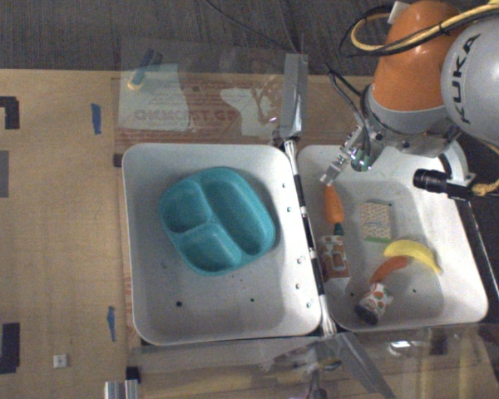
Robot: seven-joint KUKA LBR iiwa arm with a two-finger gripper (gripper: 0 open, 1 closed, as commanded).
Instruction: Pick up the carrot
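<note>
**Colours on the bench**

The two bins, left (pixel 150 306) and right (pixel 470 306), were plain white. In the left one lay a teal divided plate (pixel 218 219). The right one held an orange carrot (pixel 334 204), a yellow banana (pixel 412 254), an orange-red piece (pixel 388 268) beneath it, and a small packet (pixel 375 220) with a fine checked pattern (too blurred to read). The arm (pixel 449 65) was grey with an orange band. The bench (pixel 50 248) was pale tan wood, marked with blue tape.
</note>
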